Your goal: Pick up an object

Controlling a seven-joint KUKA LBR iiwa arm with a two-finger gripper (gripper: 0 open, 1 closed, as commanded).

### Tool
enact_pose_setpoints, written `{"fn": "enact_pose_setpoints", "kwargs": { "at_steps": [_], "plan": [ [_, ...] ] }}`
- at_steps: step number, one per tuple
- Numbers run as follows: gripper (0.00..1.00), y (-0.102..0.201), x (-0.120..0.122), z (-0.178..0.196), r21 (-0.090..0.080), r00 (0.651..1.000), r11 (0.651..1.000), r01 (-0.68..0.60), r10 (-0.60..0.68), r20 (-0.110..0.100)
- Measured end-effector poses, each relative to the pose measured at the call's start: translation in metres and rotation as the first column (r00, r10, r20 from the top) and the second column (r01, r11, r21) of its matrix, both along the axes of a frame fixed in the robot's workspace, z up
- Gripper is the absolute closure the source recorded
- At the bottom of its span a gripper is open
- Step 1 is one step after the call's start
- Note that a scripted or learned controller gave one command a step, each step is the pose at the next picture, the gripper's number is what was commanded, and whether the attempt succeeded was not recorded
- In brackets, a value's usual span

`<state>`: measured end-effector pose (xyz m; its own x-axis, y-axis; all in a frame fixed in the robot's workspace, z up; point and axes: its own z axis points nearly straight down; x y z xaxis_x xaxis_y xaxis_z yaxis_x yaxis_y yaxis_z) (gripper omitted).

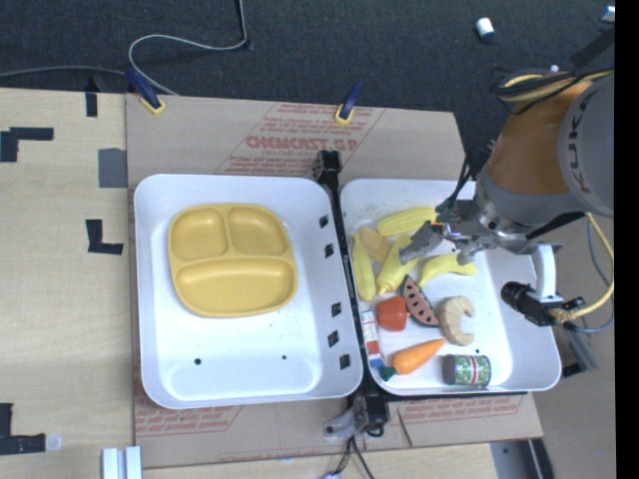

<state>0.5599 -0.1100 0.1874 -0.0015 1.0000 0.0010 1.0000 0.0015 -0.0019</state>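
Cardboard sheeting (300, 143) covers the table (50, 267), with dark carpet beyond it at 12 o'clock. Two white bins sit side by side on the cardboard, touching along a black centre strip. Left bin (160, 367): one yellow divided plate (233, 258), lying flat in the upper half.

Right bin (519, 367): toy food, clustered toward the left wall. Corn cob (404, 221) at 12 o'clock; bananas (365, 267) at 9 o'clock; watermelon slice (420, 302) near centre; red tomato (391, 312) just beside it at 8 o'clock; carrot (417, 355) at 6 o'clock; green can (465, 370) lying on its side at 5 o'clock; pale curved piece (456, 317) right of the watermelon.

Arm (544, 158) enters from 3 o'clock. Jaws (431, 239) are low over the corn and bananas; whether they are parted, closed or gripping anything cannot be determined.
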Motion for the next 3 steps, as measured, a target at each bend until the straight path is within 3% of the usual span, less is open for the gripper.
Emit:
{"fn": "enact_pose_setpoints", "kwargs": {
  "at_steps": [1,2,3],
  "plan": [
    [0.00,-0.025,-0.053,-0.091,-0.006,1.000,1.000,0.002,-0.002,0.012],
    [1.00,-0.025,-0.051,-0.080,-0.007,1.000,1.000,0.002,-0.002,0.017],
    [0.00,-0.025,-0.052,-0.080,-0.007,1.000,1.000,0.002,-0.002,0.017]
  ]
}}
